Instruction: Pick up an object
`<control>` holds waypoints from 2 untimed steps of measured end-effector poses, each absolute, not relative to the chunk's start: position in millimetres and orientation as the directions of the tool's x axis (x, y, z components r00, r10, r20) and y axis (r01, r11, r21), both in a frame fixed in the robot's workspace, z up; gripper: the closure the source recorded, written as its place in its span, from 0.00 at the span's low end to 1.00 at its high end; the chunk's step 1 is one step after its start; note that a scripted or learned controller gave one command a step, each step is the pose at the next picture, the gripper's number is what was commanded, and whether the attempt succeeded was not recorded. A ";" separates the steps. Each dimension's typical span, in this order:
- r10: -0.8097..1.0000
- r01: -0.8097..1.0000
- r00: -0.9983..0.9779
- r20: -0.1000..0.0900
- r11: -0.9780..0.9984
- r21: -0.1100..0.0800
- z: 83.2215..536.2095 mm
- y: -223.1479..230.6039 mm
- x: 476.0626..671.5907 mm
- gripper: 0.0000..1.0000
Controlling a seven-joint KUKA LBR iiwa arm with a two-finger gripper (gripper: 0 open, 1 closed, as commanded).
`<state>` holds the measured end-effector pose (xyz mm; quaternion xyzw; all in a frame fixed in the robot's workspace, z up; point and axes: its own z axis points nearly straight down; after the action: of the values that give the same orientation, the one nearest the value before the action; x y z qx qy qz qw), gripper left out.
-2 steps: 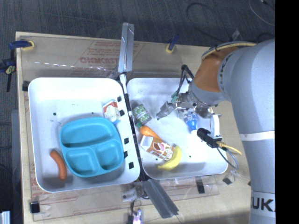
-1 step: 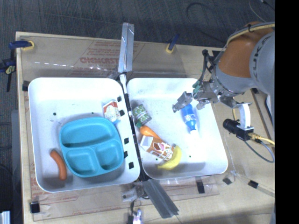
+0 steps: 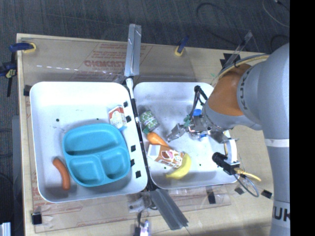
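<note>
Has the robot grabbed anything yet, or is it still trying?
Nothing looks picked up yet. The hand hangs low in the right bin, just right of the carrot, with nothing between its fingers. The carrot, banana and snack packet lie on the bin floor. Left to do: close on one thing, probably the carrot, and lift it.

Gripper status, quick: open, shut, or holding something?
Gripper: open, holding nothing, poised in the right bin just beside the carrot.
</note>
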<state>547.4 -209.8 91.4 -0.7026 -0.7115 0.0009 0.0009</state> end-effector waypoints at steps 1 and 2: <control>0.974 0.974 -0.226 0.002 0.226 -0.001 91.8 -210.3 478.4 0.00; 0.973 0.973 -0.230 0.000 0.230 0.000 101.9 -210.6 479.5 1.00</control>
<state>479.5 -210.6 101.9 -0.6204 -0.7843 -0.0001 -0.0001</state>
